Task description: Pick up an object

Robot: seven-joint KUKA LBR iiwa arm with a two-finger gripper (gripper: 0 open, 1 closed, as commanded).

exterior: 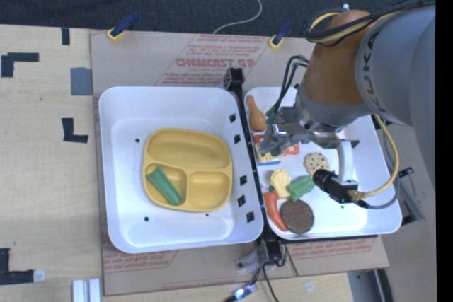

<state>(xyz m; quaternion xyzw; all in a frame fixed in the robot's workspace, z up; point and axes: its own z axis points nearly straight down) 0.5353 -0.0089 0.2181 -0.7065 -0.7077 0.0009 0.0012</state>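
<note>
The gripper [272, 141] hangs low over the left part of the right bin [375, 223], under the grey and orange arm. Several toy foods lie in this bin. A tan drumstick [254, 113] lies just left of and behind the gripper. An orange-red piece [291, 148] sits right beside the gripper, partly hidden by it. Nearer the front are a yellow corn piece [281, 182], a green piece [301, 186], a speckled cookie [315, 163], an orange carrot [273, 208] and a round brown patty [297, 216]. Nothing is visibly held.
The left bin [120, 117] holds a yellow divided plate [212, 145] with a green toy vegetable [165, 184] in its front left compartment. Black clips [234, 78] join the bins along the middle wall. A black cable with a yellow loop [386, 180] hangs over the right bin.
</note>
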